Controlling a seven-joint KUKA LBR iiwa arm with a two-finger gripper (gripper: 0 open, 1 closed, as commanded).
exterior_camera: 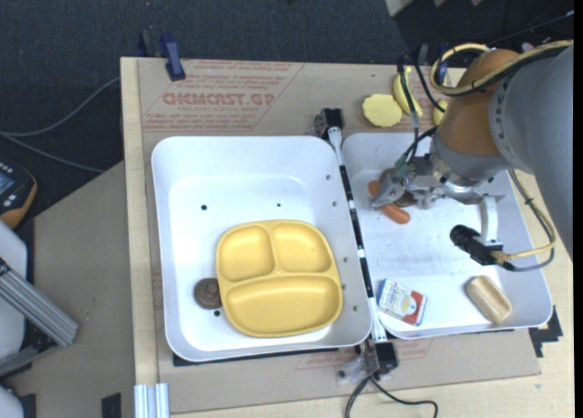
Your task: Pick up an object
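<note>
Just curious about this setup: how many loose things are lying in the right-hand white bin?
3 that I can see: an orange carrot-like piece by the arm's wrist, a small printed packet at the near edge, and a tan block in the near right corner. The arm could hide others.

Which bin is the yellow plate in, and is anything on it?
The yellow plate lies flat in the left bin; all three compartments look empty.

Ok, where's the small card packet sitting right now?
The card packet lies in the right bin, at its near-left corner beside the divider, left of the tan block.
</note>
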